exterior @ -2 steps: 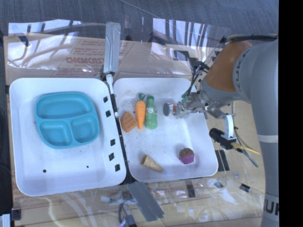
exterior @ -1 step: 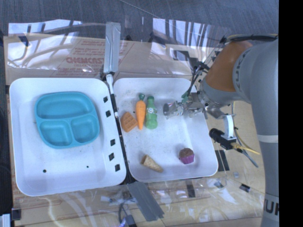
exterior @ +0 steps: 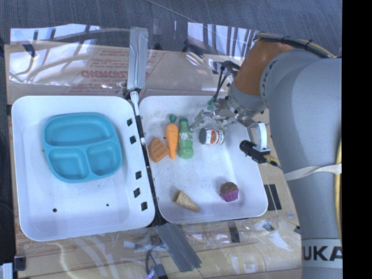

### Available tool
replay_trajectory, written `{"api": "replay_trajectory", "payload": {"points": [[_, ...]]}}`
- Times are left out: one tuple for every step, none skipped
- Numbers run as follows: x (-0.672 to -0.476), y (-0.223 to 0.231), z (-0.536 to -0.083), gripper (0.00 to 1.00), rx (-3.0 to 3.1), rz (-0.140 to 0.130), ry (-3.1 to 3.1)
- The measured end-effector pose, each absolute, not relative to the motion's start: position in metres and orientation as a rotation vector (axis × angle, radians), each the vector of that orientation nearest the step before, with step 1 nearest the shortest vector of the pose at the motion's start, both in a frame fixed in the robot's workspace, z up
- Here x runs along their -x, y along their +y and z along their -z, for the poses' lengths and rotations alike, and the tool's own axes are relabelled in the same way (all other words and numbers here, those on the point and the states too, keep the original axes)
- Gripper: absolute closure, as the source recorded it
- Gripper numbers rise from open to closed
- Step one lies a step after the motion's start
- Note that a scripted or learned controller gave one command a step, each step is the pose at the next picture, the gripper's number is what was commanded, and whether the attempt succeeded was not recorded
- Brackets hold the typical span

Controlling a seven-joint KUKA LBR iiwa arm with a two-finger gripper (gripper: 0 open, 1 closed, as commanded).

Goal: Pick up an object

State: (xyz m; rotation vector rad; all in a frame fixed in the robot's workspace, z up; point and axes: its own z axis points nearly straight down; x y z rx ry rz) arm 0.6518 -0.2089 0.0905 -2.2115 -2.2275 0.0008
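The left bin (exterior: 35, 208) holds a blue tray (exterior: 81, 145) with three compartments, lying toward the bin's upper half. Behind both bins, under a sheet of clear plastic, cardboard (exterior: 99, 68) carries faint red lettering, too washed out by glare to read with confidence.

In the right bin (exterior: 247, 205), going left to right: a waffle (exterior: 157, 150) lies near the left wall, touching or just beside a carrot (exterior: 172, 139), which runs lengthwise up the bin with its green top toward the far wall. A green bottle (exterior: 185, 139) lies alongside the carrot, touching it; it has a pale label, too small to read. Toward the near wall, a cone (exterior: 185, 200) lies on its side. A can (exterior: 211, 136) rests on its side in the upper middle, with a white and red label whose writing is illegible. A cupcake (exterior: 229, 191) with a purple wrapper stands near the bin's right near corner.

The gripper (exterior: 210, 120) hangs just above the can, its fingers spread, with nothing between them. At lower right the arm (exterior: 308, 150) shows the letters "UKA".
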Motion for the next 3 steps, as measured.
{"api": "replay_trajectory", "payload": {"points": [[-0.584, -0.202, -0.092, 0.00, 2.209, -0.003, -2.230], [-0.585, -0.202, -0.102, 1.00, 2.205, -0.004, -2.234], [-0.584, -0.202, -0.102, 0.00, 2.204, -0.005, -2.234]]}}
